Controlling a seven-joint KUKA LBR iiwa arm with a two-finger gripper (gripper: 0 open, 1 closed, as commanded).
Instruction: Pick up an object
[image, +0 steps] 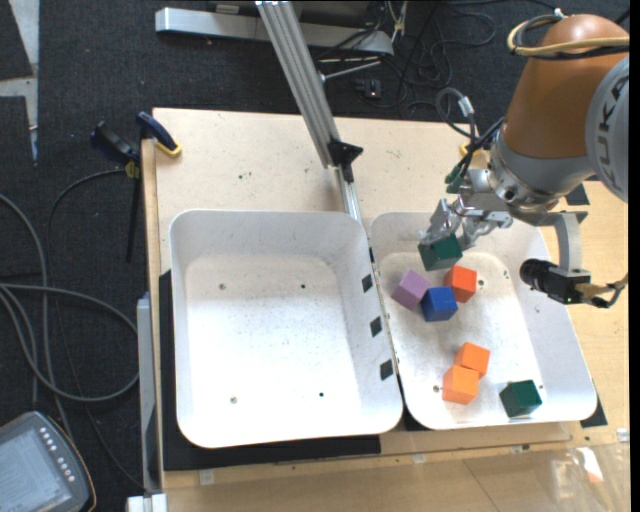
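The gripper (447, 232) sits over the right bin (560, 350), around 11 o'clock in it, pinching a green cube (440, 252) between its fingers. Right below – an orange cube (463, 281), a blue cube (439, 303) and a purple cube (410, 290) bunched up. Down at 5 o'clock – two more orange cubes (466, 371) touching, plus a dark green cube (520, 397). The left bin (200, 240) sits alongside.
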